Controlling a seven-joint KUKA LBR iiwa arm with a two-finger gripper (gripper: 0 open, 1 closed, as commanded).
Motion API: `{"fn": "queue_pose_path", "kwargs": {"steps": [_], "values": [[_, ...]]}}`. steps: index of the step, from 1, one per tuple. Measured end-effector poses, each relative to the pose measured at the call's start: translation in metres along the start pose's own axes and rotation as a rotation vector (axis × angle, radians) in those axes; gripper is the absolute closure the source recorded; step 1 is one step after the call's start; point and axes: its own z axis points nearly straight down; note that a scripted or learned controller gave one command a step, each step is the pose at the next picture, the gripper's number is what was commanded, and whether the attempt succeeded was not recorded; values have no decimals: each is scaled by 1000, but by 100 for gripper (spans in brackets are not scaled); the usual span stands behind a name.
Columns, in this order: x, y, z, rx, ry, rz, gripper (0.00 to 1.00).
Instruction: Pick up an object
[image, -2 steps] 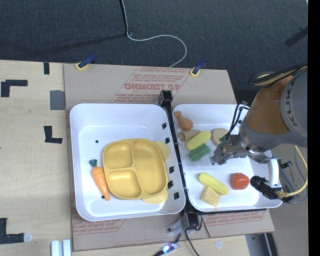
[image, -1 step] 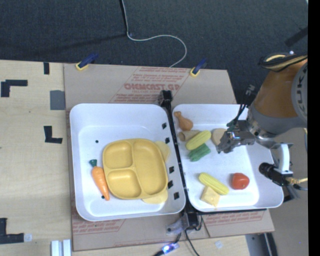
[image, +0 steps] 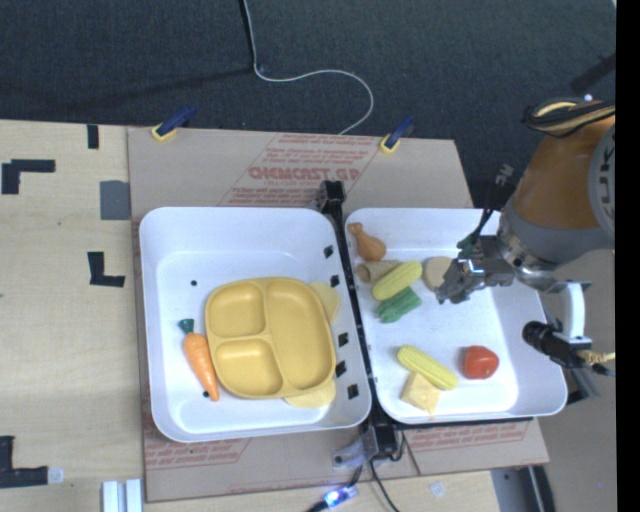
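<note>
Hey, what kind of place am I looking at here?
Likely a robotics lab test bench: two white bins on cardboard, toy food like a carrot and tomato, and a robot arm reaching in.

Arm (image: 570, 200) cut off by right edge, upper links out of view. Gripper (image: 455, 285) is a dark blur; finger gap unreadable. Tan item (image: 436, 270) next to it partly covered, can't identify. Pale yellow piece (image: 310, 397) mostly hidden under the yellow divided plate (image: 270, 335). Cable (image: 300, 70) runs off top edge. Clamp (image: 355, 460) below the bins too blurred to resolve.
</note>
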Motion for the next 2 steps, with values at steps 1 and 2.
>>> {"fn": "queue_pose_path", "kwargs": {"steps": [1, 2], "values": [[45, -6, 2, 3, 1, -4, 100], [90, -10, 1, 3, 1, -5, 100]]}}
